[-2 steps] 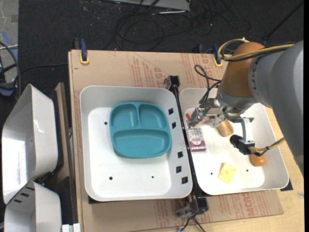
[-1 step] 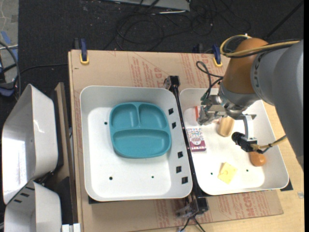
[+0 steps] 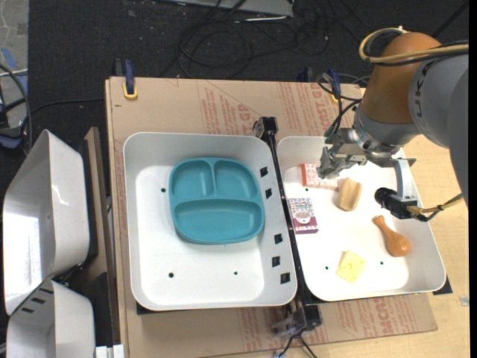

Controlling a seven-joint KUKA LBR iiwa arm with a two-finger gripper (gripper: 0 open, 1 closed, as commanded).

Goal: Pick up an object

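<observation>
The end effector (image 3: 333,162) is hanging over the right bin (image 3: 425,274), at twelve o'clock from the bread roll (image 3: 348,195). Whether it is clenched cannot be told. A yellow cheese piece (image 3: 351,266) is lying at six o'clock.

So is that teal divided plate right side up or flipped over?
Right side up. The teal divided plate lies flat in the left white bin, its three hollow compartments and raised dividers facing up.

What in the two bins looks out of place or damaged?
Nothing stands out. The teal divided plate lies flat in the left bin. The small items in the right bin lie scattered, apart from each other, none visibly broken or spilled.
</observation>
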